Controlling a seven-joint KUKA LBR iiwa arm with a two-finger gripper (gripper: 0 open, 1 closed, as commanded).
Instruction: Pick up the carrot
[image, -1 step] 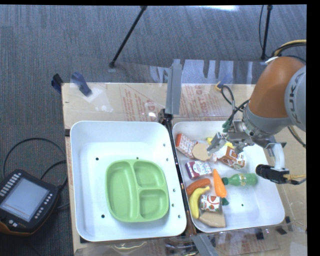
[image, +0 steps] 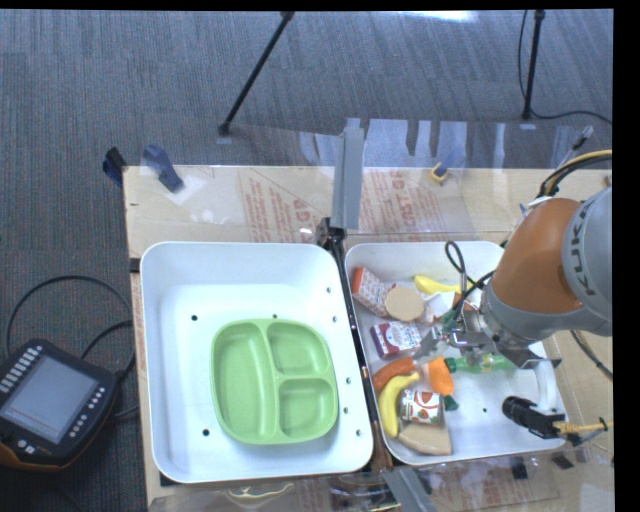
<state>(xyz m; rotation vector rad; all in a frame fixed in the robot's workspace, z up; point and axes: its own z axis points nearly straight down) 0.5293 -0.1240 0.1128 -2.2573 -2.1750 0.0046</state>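
The arm (image: 560, 270) runs off the frame's right edge and covers the right bin's (image: 470, 455) far right corner. Its wrist hides the gripper's (image: 452, 340) fingers. The pendant (image: 50, 405) at lower left is cut by the edge. Package labels are too small to read.

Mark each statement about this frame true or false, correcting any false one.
1. The green divided plate sits in the left bin. True.
2. The gripper hangs over the left bin. False: it is over the right bin, among the toy foods.
3. A banana lies in the right bin. True.
4. The carrot rests on the green plate. False: it lies in the right bin, just below the gripper.
5. A small can stands by the banana. True.
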